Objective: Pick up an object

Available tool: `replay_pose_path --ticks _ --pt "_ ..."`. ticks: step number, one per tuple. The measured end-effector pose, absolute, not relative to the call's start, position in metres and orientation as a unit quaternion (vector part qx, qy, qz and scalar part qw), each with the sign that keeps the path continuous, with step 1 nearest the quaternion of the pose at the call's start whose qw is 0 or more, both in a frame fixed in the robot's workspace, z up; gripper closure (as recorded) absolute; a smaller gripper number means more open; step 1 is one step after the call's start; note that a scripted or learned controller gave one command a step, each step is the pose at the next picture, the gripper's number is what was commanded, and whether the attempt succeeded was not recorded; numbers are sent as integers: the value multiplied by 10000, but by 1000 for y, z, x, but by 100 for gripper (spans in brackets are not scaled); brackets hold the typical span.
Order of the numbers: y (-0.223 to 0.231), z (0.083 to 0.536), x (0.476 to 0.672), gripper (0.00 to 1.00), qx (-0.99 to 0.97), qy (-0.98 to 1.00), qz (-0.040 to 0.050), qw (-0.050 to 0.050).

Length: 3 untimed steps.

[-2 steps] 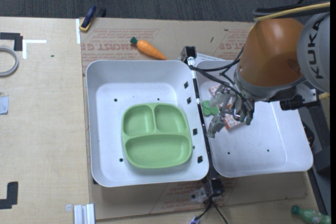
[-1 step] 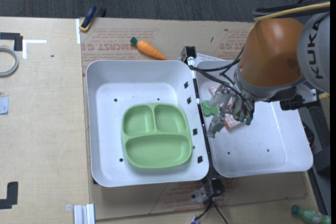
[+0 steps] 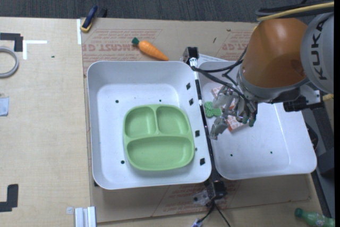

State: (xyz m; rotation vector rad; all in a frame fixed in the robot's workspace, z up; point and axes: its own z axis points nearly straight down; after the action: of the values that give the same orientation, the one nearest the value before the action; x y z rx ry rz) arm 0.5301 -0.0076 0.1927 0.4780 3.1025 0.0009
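Right of the green plate (image 3: 158, 137), gripper (image 3: 229, 114) sits low over small objects (image 3: 217, 109) in the right bin (image 3: 276, 157). Can't tell its grip. 1 carrot (image 3: 150, 49) lies beyond the plate.

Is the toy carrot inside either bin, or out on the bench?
Out. The carrot lies on the cardboard behind the left bin, past its far rim.

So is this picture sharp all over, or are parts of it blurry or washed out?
In the camera view, lighting is even and soft: the green plate in the left bin is crisp, with faint shadows along the bin walls. The gripper over the right bin looks smeared and hard to read. The orange band shows a mild sheen, no harsh glare.
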Motion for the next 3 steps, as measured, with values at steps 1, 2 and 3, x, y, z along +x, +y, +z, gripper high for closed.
replay_pose_path --ticks 1,2,3 --pt "-8 193 530 0 1523 9883 3 12" --pt "-8 193 530 0 1523 9883 3 12" --pt "-18 193 549 0 -1477 9890 3 20"
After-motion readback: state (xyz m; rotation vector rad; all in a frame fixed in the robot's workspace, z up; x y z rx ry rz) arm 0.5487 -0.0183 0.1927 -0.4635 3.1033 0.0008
